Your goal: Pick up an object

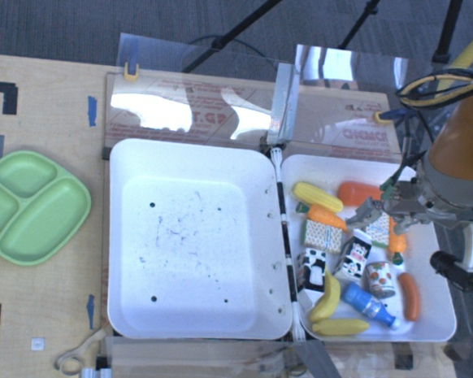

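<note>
The right bin [442, 323] holds several toy items. Among them are a yellow corn cob [317, 196], a red-orange piece [357, 190], an orange wedge [326, 217], a checkered box [322, 235], a black-and-white carton [353, 257], a painted egg [380, 277], a red sausage [410, 296], a blue bottle [371, 306] and two bananas [327, 296]. My gripper [381, 213] hangs low over the upper middle of this bin, just above the carton and beside an orange carrot [397, 234]. Nothing is visibly held in it.
The left bin [140, 168] sits beside the right one, with a ridge between them. A green divided plate [30, 207] lies on the bench at far left. Clear plastic walls stand behind both bins. Cables and the arm's orange band [468, 141] crowd the upper right.
</note>
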`<state>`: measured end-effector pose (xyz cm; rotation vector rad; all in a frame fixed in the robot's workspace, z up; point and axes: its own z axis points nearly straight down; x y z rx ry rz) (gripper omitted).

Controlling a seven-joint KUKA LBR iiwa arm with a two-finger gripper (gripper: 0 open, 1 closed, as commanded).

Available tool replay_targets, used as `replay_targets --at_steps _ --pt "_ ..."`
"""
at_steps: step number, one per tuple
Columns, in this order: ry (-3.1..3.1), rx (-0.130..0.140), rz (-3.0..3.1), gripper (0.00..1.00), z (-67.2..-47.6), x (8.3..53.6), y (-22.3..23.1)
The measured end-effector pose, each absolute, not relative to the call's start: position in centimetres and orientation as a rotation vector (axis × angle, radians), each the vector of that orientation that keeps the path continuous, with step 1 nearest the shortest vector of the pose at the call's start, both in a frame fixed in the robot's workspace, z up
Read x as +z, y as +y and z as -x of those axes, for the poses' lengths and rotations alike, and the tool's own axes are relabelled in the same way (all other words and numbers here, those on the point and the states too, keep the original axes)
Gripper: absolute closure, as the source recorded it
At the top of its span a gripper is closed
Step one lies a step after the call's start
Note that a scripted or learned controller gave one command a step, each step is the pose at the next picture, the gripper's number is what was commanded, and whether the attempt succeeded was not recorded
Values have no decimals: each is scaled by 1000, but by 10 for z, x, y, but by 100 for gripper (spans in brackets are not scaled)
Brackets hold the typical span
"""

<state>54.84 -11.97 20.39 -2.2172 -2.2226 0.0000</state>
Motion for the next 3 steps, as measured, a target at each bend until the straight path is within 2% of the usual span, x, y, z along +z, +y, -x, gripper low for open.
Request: replay_targets --at_steps 1,2,3 --pt "-2430 -3 1996 0 -576 182 -182" --pt "-2408 -16 2016 0 -590 96 -211" --pt "-2407 -8 2027 100 -589 106 -217"
